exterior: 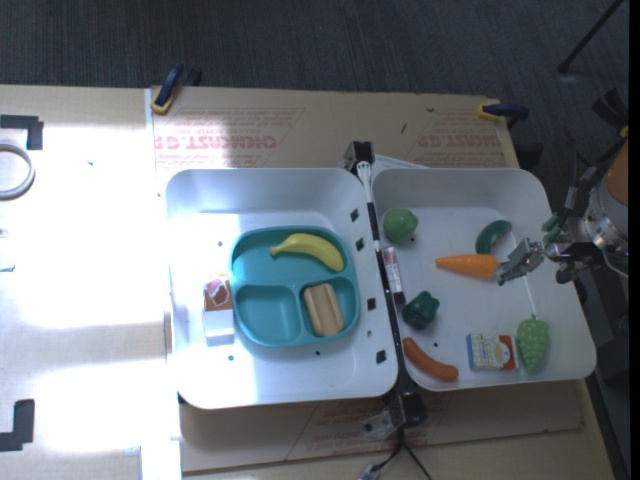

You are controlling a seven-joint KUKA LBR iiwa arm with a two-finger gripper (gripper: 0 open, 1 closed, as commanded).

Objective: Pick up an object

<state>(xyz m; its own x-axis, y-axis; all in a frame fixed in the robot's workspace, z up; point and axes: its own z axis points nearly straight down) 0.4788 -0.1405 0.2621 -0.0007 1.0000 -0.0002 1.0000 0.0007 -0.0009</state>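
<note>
We see a bench covered with brown cardboard. On it stand two white bins side by side, the left bin and the right bin, touching. A roll of tape lies at the far left edge.

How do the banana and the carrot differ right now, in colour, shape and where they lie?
The banana is yellow and curved; the carrot is orange, straight and tapered. The banana lies on the teal divided plate in the left bin; the carrot lies on the right bin floor, beside the gripper. Both are toy foods lying flat.
</note>
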